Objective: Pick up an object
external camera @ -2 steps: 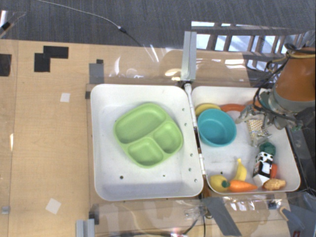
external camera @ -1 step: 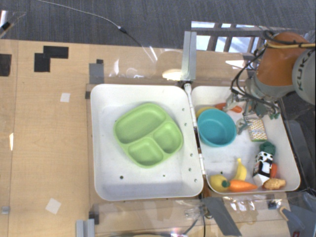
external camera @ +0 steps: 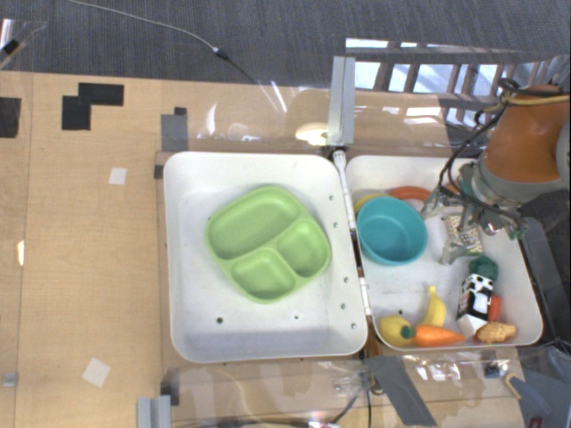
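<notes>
Camera view puts our gripper (external camera: 466, 236) low in the right bin (external camera: 533, 328), its fingers (external camera: 452, 250) spread apart with nothing between them. We judge the pick hardly begun: no toy is lifted, and closing and raising are both left to do. Just left of the fingers sits the blue bowl (external camera: 391, 229). Just below and right of them stands a black-and-white cow (external camera: 477, 295), with a banana (external camera: 434, 308) and a carrot (external camera: 439, 335) further below. Well left of them, the green plate (external camera: 268, 242) lies in the other bin.
</notes>
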Robot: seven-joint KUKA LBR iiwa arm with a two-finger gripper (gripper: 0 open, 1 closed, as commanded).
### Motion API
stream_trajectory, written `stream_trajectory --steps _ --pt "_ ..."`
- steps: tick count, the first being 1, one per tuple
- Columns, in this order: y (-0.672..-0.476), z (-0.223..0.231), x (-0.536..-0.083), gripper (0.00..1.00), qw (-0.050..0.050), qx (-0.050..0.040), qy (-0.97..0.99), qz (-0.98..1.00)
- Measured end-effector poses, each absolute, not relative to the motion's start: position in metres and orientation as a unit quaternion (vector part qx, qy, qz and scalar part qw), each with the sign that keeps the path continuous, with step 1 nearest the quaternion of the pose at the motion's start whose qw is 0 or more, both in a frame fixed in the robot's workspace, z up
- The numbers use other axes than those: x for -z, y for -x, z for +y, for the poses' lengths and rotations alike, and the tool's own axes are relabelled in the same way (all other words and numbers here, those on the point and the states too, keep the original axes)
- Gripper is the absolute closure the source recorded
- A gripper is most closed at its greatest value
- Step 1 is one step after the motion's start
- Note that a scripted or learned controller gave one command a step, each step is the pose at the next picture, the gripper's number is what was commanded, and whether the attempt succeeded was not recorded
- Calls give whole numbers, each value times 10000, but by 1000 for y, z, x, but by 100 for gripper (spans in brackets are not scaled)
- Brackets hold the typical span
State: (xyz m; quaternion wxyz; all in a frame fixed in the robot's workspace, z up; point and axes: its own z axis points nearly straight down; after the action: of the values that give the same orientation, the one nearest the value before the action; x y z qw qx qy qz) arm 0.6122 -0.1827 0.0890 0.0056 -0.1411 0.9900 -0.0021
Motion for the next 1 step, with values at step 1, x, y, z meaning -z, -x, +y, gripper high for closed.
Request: stream_trajectory --steps 1 --pt "-648 -151 -90 0 51 85 1231 9923"
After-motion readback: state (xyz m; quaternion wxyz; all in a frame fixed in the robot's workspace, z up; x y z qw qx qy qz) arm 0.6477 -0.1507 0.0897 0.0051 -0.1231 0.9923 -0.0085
